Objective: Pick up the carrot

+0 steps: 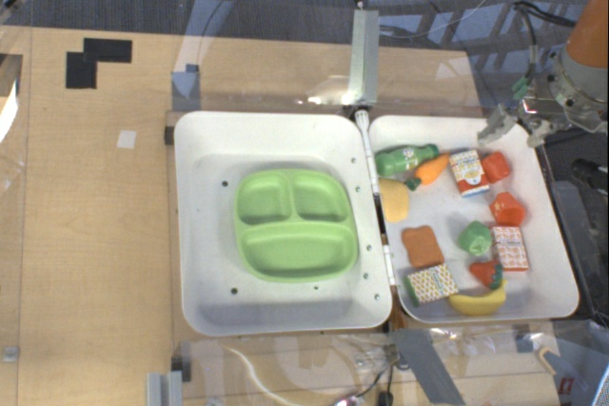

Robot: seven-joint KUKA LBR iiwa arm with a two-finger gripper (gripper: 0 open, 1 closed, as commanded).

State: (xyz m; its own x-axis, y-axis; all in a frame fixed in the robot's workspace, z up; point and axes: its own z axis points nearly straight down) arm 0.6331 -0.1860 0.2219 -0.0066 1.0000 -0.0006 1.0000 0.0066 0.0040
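The carrot (431, 171) is a small orange piece lying in the right bin (561, 295), near its back left. Its left end touches a green bottle (404, 159). My gripper (513, 129) hangs over the bin's back right edge, up and to the right of the carrot and well apart from it. Its two fingers (492, 125) stand spread, open, with nothing between them.
A green divided plate (295, 223) lies in the left bin (205, 299). Around the carrot the right bin holds a juice carton (466, 172), red pieces (497, 166), a yellow piece (394, 201), toast (422, 246), a green pepper (476, 238) and a banana (478, 301).
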